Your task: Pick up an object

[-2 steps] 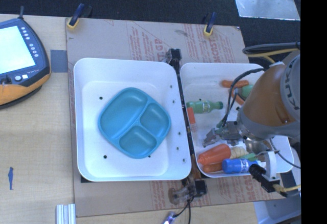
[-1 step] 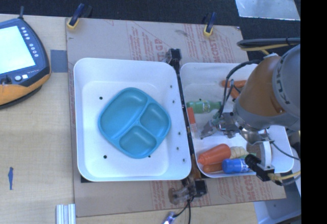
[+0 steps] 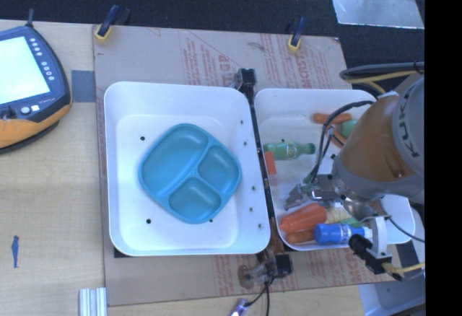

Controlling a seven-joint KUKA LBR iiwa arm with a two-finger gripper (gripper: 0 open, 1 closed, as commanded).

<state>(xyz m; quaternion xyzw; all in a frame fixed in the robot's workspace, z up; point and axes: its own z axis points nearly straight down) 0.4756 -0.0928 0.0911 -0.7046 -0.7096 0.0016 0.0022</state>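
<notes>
Right bin (image 3: 289,102): arm (image 3: 379,148) hides much of it, gripper (image 3: 307,194) low over orange carrot (image 3: 303,218) and blue bottle (image 3: 333,234), finger state indiscernible; left bin (image 3: 115,163): blue plate (image 3: 190,172).

One fixed camera looks down slantwise on both bins (image 3: 115,163) from above

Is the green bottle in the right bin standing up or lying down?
Lying down: the green plastic bottle rests on its side on the floor of the right white bin, its long axis running across the bin.

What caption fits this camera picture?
Robot arm reaching into the right bin of toys, blue plate in the left bin.
</notes>
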